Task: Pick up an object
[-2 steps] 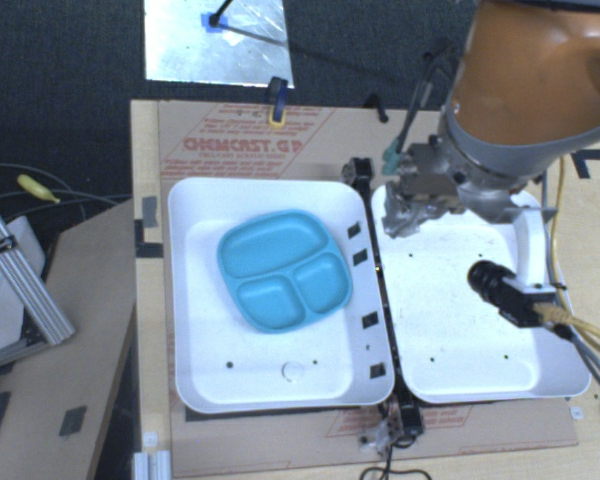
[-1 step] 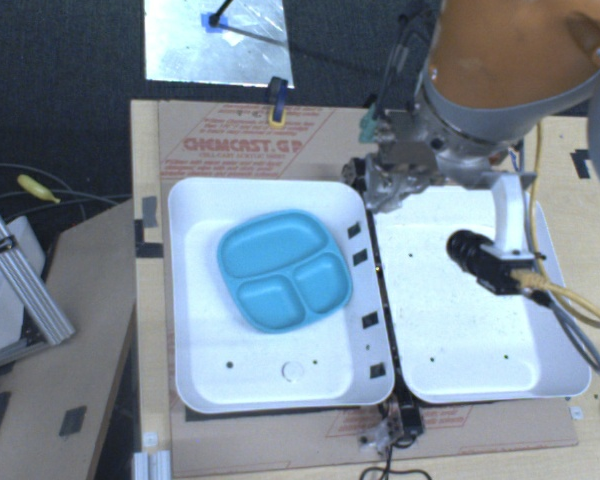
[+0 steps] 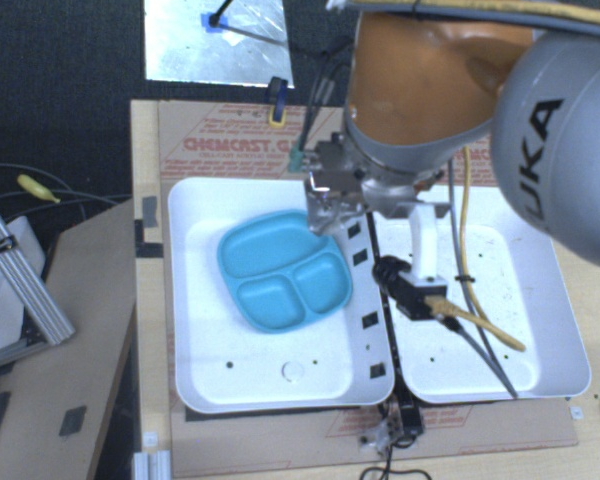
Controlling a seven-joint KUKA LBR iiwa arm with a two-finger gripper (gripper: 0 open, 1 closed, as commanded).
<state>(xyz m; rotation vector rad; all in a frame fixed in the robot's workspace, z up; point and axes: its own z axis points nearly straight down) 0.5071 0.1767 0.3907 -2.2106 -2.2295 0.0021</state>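
Blue plate (image 3: 283, 280) (three-sectioned) under tool (image 3: 323, 216)

Red block lettering is running across the cardboard sheet (image 3: 230, 140) lying under the bins, reading "CHEMCAST" with further letters hidden behind the arm. Black capitals "UKA" are showing on the grey arm housing (image 3: 560, 138), the first letter of the brand being cut off. More red print at the cardboard's bottom edge is too small to read.

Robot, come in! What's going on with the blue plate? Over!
Pincer low over left bin, at blue divided plate's upper right rim. Plate lying flat in bin, not lifted. Nothing else near the plate.
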